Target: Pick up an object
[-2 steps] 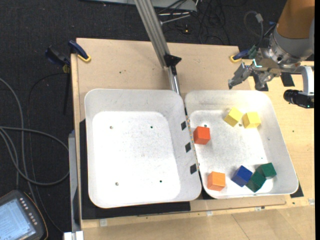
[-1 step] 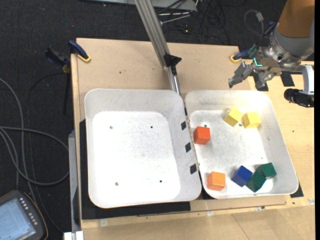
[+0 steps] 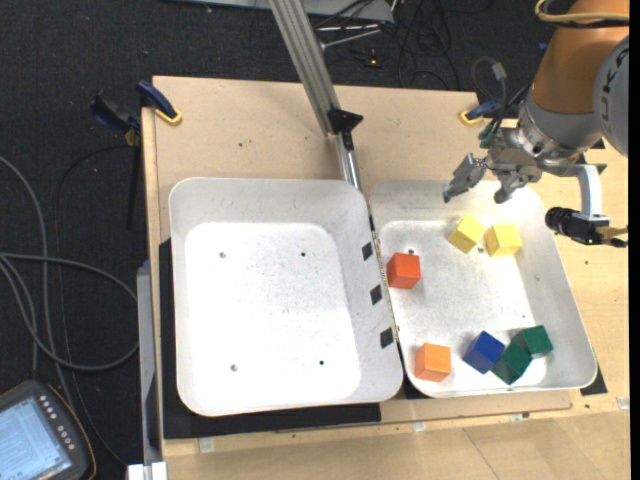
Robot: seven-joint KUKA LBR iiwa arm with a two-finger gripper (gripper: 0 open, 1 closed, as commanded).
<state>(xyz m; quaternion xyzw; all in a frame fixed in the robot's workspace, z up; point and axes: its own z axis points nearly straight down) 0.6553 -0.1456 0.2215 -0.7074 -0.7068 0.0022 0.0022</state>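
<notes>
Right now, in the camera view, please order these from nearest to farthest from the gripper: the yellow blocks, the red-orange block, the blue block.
Measured from the gripper above the right bin's far edge:
1. Yellow blocks, just below it; the two are too close to rank.
2. Red-orange block, by the bin's left wall.
3. Blue block, at the near edge.

the gripper point(image 3: 484, 180) is seen with fingers spread apart above the far edge of the right bin point(image 3: 560, 288), nothing between them. two yellow cubes point(image 3: 485, 237) are placed near it; orange, blue and green cubes are found nearer.
</notes>
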